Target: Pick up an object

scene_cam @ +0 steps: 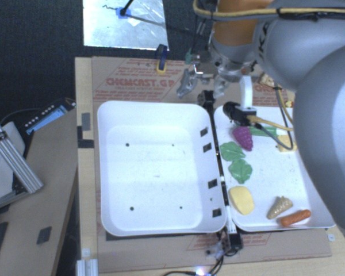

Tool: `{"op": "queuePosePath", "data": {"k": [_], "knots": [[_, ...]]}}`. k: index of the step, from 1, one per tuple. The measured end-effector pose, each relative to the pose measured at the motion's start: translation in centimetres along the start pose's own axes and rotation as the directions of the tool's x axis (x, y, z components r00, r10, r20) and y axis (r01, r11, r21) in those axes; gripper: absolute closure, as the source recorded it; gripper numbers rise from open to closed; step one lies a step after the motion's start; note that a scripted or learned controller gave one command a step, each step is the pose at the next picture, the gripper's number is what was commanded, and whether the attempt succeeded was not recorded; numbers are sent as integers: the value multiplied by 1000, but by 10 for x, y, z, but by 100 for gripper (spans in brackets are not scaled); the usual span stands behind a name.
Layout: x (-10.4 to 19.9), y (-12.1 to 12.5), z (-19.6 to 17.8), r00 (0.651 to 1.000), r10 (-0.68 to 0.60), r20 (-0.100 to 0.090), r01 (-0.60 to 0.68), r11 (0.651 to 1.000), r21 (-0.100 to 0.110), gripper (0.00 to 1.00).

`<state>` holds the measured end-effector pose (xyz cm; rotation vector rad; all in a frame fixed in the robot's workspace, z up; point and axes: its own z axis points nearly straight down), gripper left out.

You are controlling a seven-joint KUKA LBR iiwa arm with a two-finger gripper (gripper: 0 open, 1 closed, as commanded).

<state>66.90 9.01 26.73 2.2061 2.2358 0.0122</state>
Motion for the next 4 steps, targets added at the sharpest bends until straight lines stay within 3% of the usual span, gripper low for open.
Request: {"op": "queuePosePath", "data": {"k": [1,2,3,4], "knots": [[86,0,-6,1000,1,0,-1,1000,2,0],[80,2,-17,1000,5,4,-5,1000,1,100],[149,1,-36,1000,4,0,-4,1000,2,100],[84,2,-23,1000,17,7,-17,1000,5,100]]}}
